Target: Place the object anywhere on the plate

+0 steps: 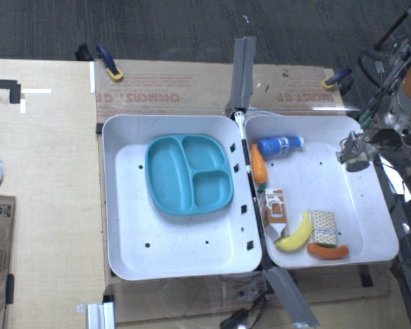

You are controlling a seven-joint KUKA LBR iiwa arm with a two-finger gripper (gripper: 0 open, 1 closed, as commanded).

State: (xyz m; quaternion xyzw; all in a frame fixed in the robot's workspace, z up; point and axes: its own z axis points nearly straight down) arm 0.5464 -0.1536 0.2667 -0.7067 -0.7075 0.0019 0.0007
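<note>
Arm enters from right, wrist bent down; tool (355, 153) hangs over right bin (370, 204) near its right wall, above bare floor. Tool state: cannot tell.

Plate (190, 174) lies in left bin (123, 204): teal, smooth plastic, rounded, three compartments.

In right bin:
- bottle (279, 145), blue, long axis left-right, upper left
- carrot (259, 165), orange, lengthwise along left wall
- banana (295, 234), yellow, curved, beside patterned box (322, 227)
- sausage (327, 251), orange-red, along front edge
</note>
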